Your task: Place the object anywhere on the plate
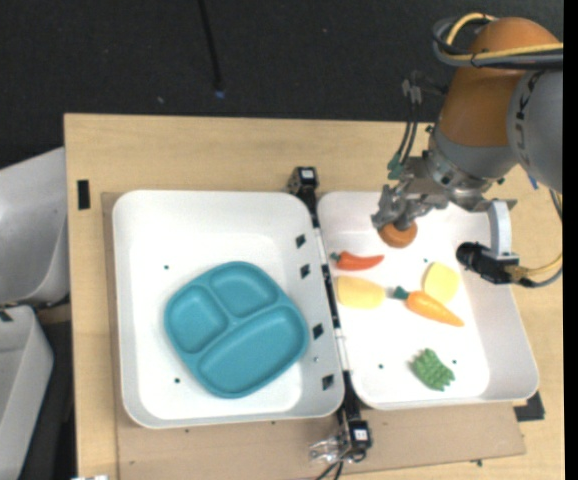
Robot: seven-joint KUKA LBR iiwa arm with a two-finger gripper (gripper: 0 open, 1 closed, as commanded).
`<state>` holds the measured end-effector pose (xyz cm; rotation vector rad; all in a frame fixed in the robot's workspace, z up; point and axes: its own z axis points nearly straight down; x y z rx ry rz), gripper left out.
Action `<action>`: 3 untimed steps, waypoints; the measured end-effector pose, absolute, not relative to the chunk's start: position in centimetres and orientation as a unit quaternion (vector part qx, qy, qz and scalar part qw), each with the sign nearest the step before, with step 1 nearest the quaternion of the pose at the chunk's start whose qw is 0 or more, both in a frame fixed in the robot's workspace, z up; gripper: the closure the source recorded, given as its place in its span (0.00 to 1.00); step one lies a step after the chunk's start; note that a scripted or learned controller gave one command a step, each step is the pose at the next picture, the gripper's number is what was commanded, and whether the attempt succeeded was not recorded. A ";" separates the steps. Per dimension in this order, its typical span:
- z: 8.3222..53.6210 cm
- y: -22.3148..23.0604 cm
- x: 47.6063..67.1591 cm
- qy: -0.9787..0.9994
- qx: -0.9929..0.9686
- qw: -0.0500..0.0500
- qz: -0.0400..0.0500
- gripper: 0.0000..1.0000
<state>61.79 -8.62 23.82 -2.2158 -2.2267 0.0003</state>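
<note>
At the far edge of the right bin (pixel 499 368), the claw (pixel 401 220) sits clamped on a small orange object (pixel 400 234); the blue plate (pixel 234 328) lies leftward, in the left bin (pixel 139 268).

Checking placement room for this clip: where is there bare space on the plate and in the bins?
The blue plate has all three compartments bare. White floor rings it in the left bin. The right bin is crowded mid-floor with toy foods; its near-left corner, beside the green piece, is bare.
</note>
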 end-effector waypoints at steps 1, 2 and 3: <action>23.2 -3.6 59.9 -0.709 -0.705 0.001 0.000 1.00; 23.2 1.7 60.0 -0.710 -0.705 0.000 -0.001 1.00; 22.5 6.7 58.8 -0.709 -0.705 0.001 0.000 1.00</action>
